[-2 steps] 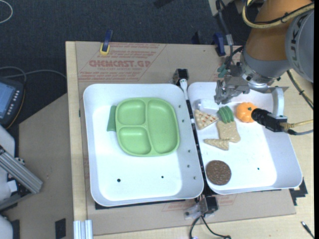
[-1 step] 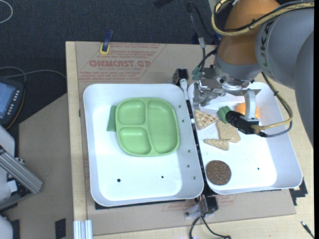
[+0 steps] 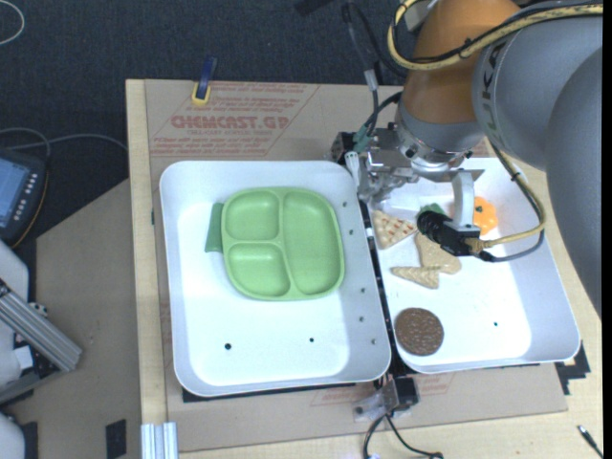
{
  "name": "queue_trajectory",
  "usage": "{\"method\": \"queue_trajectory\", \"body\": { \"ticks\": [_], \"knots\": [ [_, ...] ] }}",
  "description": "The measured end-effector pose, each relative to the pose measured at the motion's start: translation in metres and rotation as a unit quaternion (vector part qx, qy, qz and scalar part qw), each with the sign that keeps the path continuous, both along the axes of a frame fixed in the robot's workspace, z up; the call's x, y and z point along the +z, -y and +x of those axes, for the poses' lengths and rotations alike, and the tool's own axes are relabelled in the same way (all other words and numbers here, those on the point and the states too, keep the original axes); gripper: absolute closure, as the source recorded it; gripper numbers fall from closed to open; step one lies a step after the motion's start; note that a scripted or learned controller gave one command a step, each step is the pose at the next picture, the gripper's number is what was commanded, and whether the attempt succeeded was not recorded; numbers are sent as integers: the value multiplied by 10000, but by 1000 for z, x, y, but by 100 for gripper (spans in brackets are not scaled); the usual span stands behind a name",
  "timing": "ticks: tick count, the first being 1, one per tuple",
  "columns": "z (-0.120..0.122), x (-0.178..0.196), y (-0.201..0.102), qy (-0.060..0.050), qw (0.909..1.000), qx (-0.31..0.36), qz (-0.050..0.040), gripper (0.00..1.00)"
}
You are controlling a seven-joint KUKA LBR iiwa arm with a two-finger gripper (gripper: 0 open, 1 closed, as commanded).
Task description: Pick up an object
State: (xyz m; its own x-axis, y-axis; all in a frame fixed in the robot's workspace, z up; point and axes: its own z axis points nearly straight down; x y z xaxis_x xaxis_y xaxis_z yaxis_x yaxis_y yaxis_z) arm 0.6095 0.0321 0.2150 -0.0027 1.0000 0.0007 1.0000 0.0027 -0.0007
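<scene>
Waffle wedges (image 3: 394, 228) beneath the hand (image 3: 406, 182), right bin (image 3: 535, 304): likely light, stiff, thin, best pinched across edges; hand's spread indiscernible.

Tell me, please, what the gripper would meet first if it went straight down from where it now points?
Probably the tan waffle-patterned piece at the right bin's left edge, just below the gripper. Depth is hard to judge from this slant.
</scene>
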Motion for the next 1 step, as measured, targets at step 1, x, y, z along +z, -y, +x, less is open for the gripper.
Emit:
{"method": "queue_trajectory", "body": {
  "ticks": [1],
  "knots": [
    [-4,21,2,23,10000,-8,-1,100]
  ]
}}
